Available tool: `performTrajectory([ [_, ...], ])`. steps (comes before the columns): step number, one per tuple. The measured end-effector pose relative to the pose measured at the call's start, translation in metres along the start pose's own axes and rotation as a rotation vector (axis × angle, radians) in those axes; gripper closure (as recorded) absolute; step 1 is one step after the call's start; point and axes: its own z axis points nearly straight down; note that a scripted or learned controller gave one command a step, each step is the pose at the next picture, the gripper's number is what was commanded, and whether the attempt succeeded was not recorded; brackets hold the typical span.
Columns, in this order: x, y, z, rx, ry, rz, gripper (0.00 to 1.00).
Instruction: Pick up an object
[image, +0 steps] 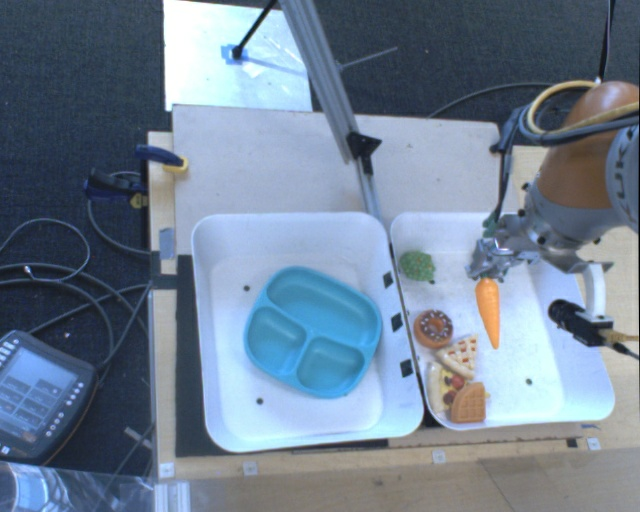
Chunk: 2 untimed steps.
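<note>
Orange plastic carrot (488, 312) lies lengthwise in the right bin (590, 400), centre-right of frame, thick end up, taper pointing toward the lower edge. The hand (492, 262) sits right at the carrot's top end, touching or just above it; can't tell which, and can't tell if it is released or clenched, since metal parts blur together there. Nothing is visibly held. Judgement: the arm (585, 165) comes in from the right and drops over the thick end because that is the widest, easiest part to pinch; the carrot looks like the pick target.

Other items in the right bin: a green knobbly broccoli-like toy (417, 265) to the upper left of the carrot, apart from it; a brown ring donut w/ sprinkles (434, 327) below that; a waffle piece (460, 355) w/ grid texture near the carrot's tip; a tan biscuit-like piece (467, 402) at the lower edge. All small, hard-looking, matte toy food, clustered along the bin's left side.

The left bin (215, 300) holds a teal divided plate (314, 331), smooth, rounded corners, three compartments, set at a tilt in plan. Bins are shallow white plastic, side by side on the pale bench (260, 160).
</note>
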Motion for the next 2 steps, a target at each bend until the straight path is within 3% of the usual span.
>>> performTrajectory([
  [2, 0.098, 0.033, -0.006, 0.0, 0.001, -0.001, 1.0],
])
